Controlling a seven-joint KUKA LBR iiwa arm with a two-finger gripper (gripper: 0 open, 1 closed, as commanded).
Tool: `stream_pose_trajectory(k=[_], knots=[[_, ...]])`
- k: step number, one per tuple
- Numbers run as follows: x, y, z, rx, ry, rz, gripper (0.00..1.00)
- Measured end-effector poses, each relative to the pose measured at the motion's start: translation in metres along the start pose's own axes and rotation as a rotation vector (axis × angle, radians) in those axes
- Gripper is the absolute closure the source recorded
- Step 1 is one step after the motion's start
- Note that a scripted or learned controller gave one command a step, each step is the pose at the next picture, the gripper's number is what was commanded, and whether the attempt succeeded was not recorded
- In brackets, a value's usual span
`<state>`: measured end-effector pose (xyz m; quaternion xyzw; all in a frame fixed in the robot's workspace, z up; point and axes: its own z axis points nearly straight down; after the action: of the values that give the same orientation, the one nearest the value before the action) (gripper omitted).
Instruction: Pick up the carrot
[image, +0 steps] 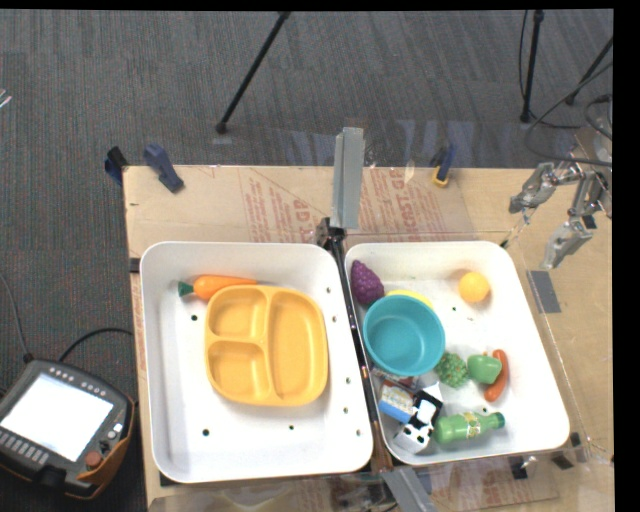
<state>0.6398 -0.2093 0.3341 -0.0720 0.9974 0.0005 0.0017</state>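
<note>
Nearest the camera, in the right white bin (555, 415), a green plastic bottle (468, 427) lies on its side beside a black-and-white toy cow (418, 422). Just beyond sit a knobbly green broccoli piece (452, 369), a teal round bowl (403, 335), a dark purple eggplant-like toy (366, 283) and a small orange-yellow ball (474, 287).

In the left white bin (165, 400), a yellow three-compartment plastic plate (267, 345) rests; the orange toy carrot with a green stem (218, 286) lies touching its far-left edge.

Farthest, above the bench's right corner, hangs the metallic two-finger gripper (562, 215), its prongs spread apart with nothing between them, well away from the carrot.
</note>
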Motion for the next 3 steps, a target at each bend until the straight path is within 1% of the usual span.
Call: stream_pose_trajectory(k=[1,2,3], knots=[[-0.007,0.001,0.01,-0.001,0.001,-0.088,0.0],[-0.007,0.001,0.013,0.0,0.0,-0.181,0.0],[0.003,-0.003,0.056,-0.001,0.001,0.0,0.0]])
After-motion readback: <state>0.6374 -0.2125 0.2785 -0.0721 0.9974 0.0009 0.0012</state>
